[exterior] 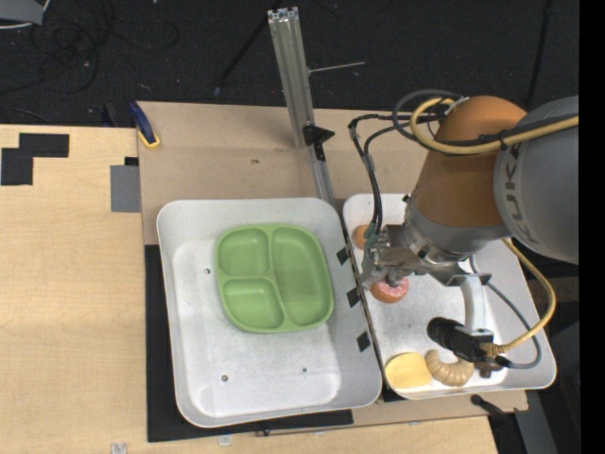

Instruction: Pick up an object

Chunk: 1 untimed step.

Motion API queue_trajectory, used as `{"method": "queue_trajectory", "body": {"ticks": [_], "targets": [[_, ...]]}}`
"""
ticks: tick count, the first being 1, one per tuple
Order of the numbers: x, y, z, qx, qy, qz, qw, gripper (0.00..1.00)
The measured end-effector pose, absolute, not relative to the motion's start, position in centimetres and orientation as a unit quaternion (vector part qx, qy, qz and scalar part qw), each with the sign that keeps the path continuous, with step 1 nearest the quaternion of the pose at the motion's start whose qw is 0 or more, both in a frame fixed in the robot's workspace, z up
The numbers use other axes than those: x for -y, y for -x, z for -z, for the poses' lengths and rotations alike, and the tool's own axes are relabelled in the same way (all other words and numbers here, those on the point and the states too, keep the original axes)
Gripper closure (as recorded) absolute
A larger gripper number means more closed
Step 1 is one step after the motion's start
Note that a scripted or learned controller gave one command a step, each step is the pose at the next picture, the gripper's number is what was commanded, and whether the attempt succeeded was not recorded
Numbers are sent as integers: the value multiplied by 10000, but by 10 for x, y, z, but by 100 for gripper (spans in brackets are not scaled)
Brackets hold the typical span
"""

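From my seat, the likeliest target is the small round pink-and-orange object [389, 289], lying in the right-hand shallow white bin [529, 372] close to its left wall. My gripper [386, 270] sits directly above that object, touching or nearly so, with the bulk of the grey arm and its orange band [463, 173] behind it; I cannot tell whether anything is gripped, or how the hand is set. I judge this to be the descent-and-grasp step, not a lift. Next I would want a clean closure centred on the object, then a straight rise. Further from it, toward the bin's near edge, lie a pale yellow rounded piece [408, 371] and a tan ridged curved piece [450, 370]. Beyond the bin's left wall, the neighbouring bin holds a green divided plastic tray [274, 278].
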<state>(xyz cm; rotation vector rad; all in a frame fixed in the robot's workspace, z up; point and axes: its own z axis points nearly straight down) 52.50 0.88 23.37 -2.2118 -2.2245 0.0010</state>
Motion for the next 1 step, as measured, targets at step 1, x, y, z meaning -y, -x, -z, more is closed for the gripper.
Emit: {"method": "queue_trajectory", "body": {"ticks": [1], "targets": [[-62, -519, -235, 7093, 7049, -7, 21, 100]]}}
